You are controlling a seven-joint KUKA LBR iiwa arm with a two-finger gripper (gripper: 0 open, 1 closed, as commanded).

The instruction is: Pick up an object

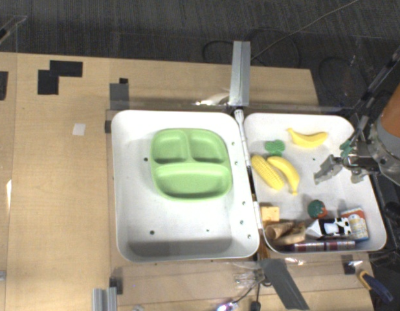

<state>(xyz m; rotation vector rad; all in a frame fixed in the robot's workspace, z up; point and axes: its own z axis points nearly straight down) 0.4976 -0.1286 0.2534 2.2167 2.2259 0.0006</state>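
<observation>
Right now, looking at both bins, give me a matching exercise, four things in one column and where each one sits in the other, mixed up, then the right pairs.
Things:
1. green tray
2. corn
3. lone banana
4. gripper

Places:
A. far end of the right bin
B. over the right bin's right half, nothing between its fingers
C. left bin
D. beside the left wall of the right bin, alongside another banana

Pairs: 1-C, 2-D, 3-A, 4-B
</observation>
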